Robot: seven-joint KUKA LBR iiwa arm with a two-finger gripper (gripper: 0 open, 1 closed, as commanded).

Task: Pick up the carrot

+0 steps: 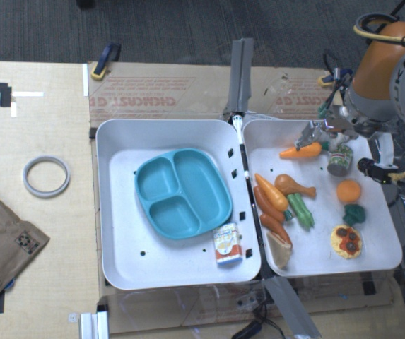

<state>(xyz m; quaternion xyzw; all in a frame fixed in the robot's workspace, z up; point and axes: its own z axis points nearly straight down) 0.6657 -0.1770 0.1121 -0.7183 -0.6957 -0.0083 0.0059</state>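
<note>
The carrot point(300, 152), orange and tapering to the left, lies across the far part of the right bin point(379, 260). My gripper point(313, 141) reaches in from the right and stands at the carrot's thick right end. Its fingers look shut on that end. The grey wrist and the orange band rise behind it at the upper right.
A grey can point(339, 162) stands just right of the carrot. Nearer in the right bin lie an orange sausage-like piece point(271, 192), a drumstick point(294, 185), a green pickle point(301, 211), an orange point(348, 191), broccoli point(353, 214) and a small pizza point(347, 241). The left bin point(117, 260) holds a blue divided plate point(183, 193) and a small carton point(227, 245).
</note>
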